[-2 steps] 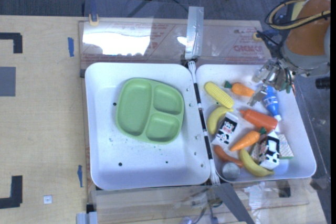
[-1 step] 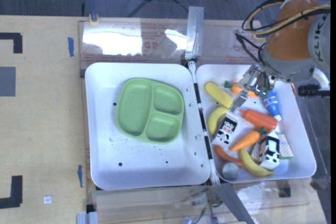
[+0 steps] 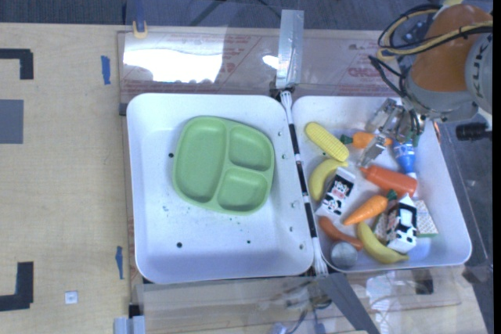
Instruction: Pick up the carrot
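Your target, the small tapered orange plastic carrot (image 3: 365, 210), lies on its side in the middle of the right-hand shallow white bin (image 3: 452, 199), wedged among a milk-carton toy (image 3: 338, 193), a red-orange sausage-shaped piece (image 3: 389, 178) and a curved yellow banana (image 3: 376, 243), so there is little room around it for a clean grip. The end effector (image 3: 385, 129) hangs over the bin's far corner, well short of the carrot, nothing visible between its fingers; I cannot tell whether it is released or clenched. The green divided plate (image 3: 223, 165) sits alone in the left bin.

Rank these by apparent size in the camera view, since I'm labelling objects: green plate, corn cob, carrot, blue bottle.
1. green plate, by far the largest
2. corn cob and carrot, which look about alike, so I won't rank them
3. blue bottle, smallest, partly covered by the gripper
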### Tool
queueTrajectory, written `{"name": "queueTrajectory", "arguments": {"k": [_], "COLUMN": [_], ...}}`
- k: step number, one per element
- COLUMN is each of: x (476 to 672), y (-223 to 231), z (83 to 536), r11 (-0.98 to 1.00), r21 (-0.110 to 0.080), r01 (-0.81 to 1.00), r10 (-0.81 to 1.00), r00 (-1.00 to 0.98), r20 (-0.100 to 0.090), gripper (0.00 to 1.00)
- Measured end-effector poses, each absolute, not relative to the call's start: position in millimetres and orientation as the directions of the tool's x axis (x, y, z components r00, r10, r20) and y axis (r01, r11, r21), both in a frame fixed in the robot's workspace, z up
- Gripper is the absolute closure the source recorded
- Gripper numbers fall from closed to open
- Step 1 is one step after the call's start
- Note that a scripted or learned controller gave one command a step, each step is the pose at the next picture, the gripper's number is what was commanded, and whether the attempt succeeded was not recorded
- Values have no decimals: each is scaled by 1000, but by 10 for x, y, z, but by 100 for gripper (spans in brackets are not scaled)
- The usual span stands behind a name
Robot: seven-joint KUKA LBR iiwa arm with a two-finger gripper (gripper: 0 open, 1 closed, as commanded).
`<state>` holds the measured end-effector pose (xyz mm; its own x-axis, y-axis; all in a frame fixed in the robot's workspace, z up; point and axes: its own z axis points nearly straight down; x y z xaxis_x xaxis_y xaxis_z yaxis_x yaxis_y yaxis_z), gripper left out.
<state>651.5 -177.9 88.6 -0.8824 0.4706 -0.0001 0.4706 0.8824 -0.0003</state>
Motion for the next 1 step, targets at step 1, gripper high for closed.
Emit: {"name": "queueTrajectory", "arguments": {"k": [1], "x": [6566], "y": [-1913], "z": [871], "r11": [952], "r21": [-1], "r01": [305], "r10": [305], "r00": [-952], "r20": [7], "gripper": [0]}}
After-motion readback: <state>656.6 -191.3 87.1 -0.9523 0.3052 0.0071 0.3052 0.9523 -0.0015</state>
